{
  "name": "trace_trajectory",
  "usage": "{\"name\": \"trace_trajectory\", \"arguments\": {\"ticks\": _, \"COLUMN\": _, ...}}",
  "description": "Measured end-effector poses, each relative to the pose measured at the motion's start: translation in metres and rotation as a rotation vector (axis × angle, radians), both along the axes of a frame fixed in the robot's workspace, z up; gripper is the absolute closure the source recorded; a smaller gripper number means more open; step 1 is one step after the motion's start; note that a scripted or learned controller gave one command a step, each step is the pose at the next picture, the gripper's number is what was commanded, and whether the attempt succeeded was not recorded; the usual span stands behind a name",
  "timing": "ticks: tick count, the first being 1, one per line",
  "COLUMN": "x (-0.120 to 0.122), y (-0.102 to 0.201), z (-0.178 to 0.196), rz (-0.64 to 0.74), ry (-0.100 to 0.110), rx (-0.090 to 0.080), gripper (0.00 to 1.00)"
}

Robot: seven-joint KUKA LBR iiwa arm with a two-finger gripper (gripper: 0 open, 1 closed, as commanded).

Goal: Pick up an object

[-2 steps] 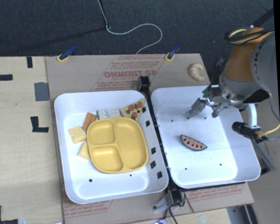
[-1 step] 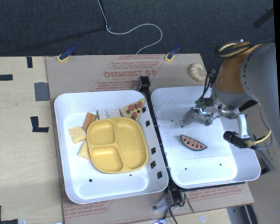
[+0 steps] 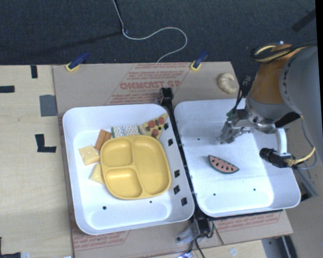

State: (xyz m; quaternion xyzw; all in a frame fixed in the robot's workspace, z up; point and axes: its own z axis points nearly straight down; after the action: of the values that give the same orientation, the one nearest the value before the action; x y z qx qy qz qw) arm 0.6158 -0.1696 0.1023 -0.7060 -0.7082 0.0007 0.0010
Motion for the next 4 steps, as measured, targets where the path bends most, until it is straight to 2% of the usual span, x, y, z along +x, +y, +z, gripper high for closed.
{"name": "trace_trajectory", "arguments": {"ticks": 2, "x": 0.005, "y": 0.004, "z": 0.117, "rz": -0.001, "ry": -0.008, "rx": -0.001, "gripper": 1.0}}
{"name": "trace_trajectory", "arguments": {"ticks": 4, "x": -0.008, "y": 0.103, "z": 0.132, "rz": 0.004, "ry": -0.001, "rx": 0.002, "gripper": 1.0}}
